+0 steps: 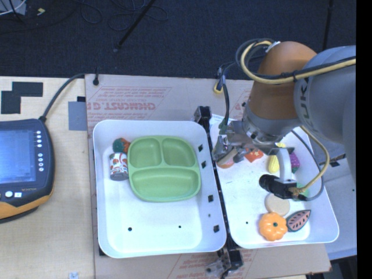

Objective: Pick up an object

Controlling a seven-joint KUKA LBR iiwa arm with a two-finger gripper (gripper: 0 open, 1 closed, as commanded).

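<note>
My claw [225,151] low at right bin [325,237] upper-left corner; grip state: cannot tell. Red-orange object [254,155] just beside claw. I centre over it, descend straight, avoid bin wall.

Fixed overhead camera (slanted) covers both bins [156,246].

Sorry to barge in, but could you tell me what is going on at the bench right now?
The KUKA arm has reached into the right bin, with its end effector low near the bin's upper left corner, beside a small orange-red item. Toy foods lie in that bin, among them a pumpkin, a leaf-shaped piece and a round cracker. The left bin holds a green divided plate and a small can. Nothing looks lifted yet.
</note>
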